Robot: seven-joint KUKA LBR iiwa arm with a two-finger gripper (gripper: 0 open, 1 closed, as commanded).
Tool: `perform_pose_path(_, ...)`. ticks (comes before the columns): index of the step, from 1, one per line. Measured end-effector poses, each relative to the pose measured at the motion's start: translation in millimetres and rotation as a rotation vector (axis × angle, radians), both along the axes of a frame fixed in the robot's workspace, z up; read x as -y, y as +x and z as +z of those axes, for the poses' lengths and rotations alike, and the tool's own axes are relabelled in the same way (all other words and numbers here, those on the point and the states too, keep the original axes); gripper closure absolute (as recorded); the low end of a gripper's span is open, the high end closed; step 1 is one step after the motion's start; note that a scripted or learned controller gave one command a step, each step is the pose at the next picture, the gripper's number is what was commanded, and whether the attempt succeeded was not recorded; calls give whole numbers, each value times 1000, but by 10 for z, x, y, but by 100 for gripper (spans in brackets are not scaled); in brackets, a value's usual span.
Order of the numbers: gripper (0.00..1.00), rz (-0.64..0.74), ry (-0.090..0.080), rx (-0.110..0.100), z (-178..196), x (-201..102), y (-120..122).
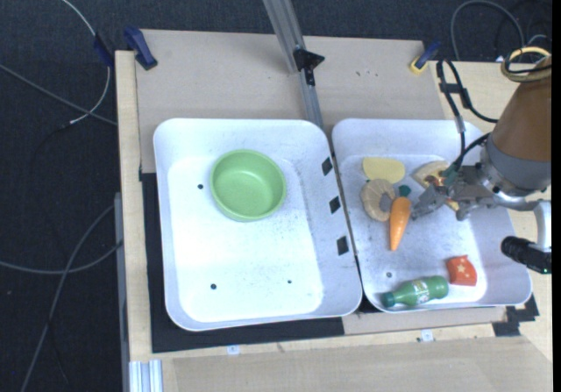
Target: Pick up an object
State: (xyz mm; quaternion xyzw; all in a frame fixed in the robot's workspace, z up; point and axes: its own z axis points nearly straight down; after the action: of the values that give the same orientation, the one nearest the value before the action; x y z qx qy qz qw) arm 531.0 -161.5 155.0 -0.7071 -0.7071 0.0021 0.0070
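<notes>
Carrot (398,223): right bin (500,289), just left of the tool (436,197), tip pointing toward the near rim. Tool: low over that bin, opening cannot be told. Tan pieces (383,184) beside the carrot's top. Red item (462,270) and green bottle (415,292) nearer the rim. Green bowl (249,184): left bin (180,232), well apart.

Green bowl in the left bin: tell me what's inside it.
The green bowl stands alone in the left bin, and nothing can be seen inside; its whole inner surface looks plain green. The bin floor beneath it is covered and cannot be seen.
</notes>
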Motion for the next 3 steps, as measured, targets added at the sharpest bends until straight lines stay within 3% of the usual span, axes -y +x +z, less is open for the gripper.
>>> perform_pose_path(1, 0, -2, 0, 4, -515, -7, 0)
perform_pose_path(2, 100, 0, -1, 12, -352, -9, 23)
perform_pose_path(3, 100, 0, -7, 19, 232, 80, 89)
